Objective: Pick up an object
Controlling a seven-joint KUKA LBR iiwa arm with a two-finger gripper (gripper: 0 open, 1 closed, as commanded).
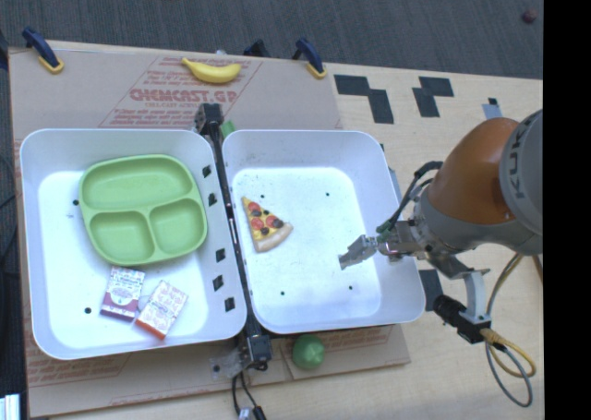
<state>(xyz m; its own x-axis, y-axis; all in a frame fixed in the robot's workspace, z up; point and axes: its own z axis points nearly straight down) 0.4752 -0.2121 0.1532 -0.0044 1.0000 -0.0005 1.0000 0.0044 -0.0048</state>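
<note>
The jaws (355, 254) of the grey arm hang low over the right side of the right bin (305, 143), near its right wall; whether they are parted or closed cannot be made out, and nothing shows between them. By this look the pick has not begun: nothing is lifted, and every candidate lies at rest. The closest one is a pizza slice (266, 223), flat on the right bin's floor toward its left side, well apart from the jaws. In the left bin (37, 224) sit a green divided plate (143, 207) and, below it, two small packets (144, 302) lying side by side; their print is too small to read. A green ball (308, 351) rests just outside the front edge of the right bin, and a banana (212, 68) lies behind the bins on a cardboard sheet (277, 95) covering the surface. Red lettering on the cardboard reads "CHEMCAST GP"; the smaller lines around it are illegible.
</note>
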